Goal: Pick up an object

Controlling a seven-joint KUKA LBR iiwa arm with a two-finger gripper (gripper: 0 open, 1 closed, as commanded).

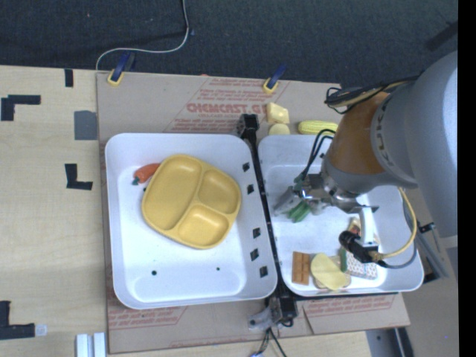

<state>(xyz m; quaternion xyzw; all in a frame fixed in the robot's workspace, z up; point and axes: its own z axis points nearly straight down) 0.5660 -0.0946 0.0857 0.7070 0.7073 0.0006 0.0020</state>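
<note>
Lying near the left wall of the right bin [394, 199], a small green toy [299, 213] is touched by the gripper [301, 199]. It looks light and hard; its middle should be squeezed. Whether it is clamped cannot be told.

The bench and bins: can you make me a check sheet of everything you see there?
Surface: cardboard sheet under two white bins, left bin and right bin.
Job's things: green item at the gripper tips; brown block, pale yellow piece and patterned packet near the right bin's front edge.
Clutter: yellow tray in the left bin, partly covering an orange carrot; corn and yellow pieces behind the right bin.
Grippers: gripper low in the right bin, by the green item; a hold cannot be told.
Cables: white cable on the dark floor; yellow cable by the arm.
Surroundings: wooden floor with black marks.
</note>
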